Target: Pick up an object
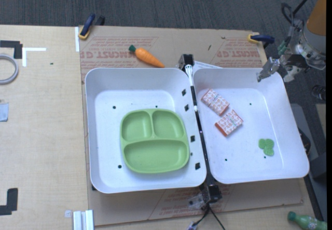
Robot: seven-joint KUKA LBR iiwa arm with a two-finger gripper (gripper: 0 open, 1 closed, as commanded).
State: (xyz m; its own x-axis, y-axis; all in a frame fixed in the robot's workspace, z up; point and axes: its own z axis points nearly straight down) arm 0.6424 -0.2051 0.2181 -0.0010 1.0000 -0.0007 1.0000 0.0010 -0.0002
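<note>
Two red-and-white patterned packets (pixel 215 101) (pixel 229 122) lie side by side in the right bin (pixel 290 120), near its left half. A small green clump (pixel 266 146) rests toward that bin's right wall. The left bin (pixel 98 120) holds a green divided plate (pixel 154 140). My gripper (pixel 276 71) hovers over the right bin's far right corner, up and to the right of the packets. Its fingers stand open with nothing between them.
An orange toy carrot (pixel 147 56) lies on the cardboard behind the left bin. Blue clamps (pixel 86 26) (pixel 261 39) sit at the cardboard's far corners. A green bottle (pixel 306 219) lies at the bottom right, off the bins.
</note>
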